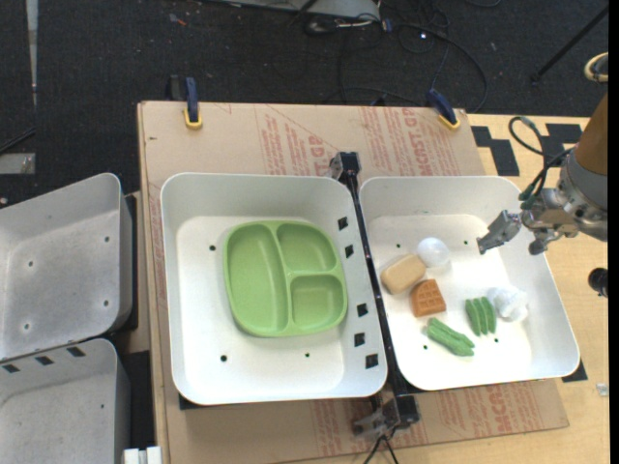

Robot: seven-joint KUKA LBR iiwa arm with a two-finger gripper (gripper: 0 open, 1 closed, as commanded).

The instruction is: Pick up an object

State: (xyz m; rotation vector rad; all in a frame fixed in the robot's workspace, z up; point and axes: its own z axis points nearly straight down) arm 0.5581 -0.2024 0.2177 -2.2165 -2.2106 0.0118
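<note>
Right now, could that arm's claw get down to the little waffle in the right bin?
Probably yes. The waffle lies flat with open space above it, and the gripper hovers over the same bin, nothing between them.

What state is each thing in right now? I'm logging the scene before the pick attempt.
Green divided plate: flat in the left bin, compartments bare.
Bread piece: resting in the right bin.
Waffle: lying flat.
White ball: resting beside the bread piece.
Green pods: lying loose.
Gripper: above the right bin, holding nothing.

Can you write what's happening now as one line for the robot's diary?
pincer: open, above right bin's far right edge | holding: nothing | toy food in right bin | green plate in left bin
</note>
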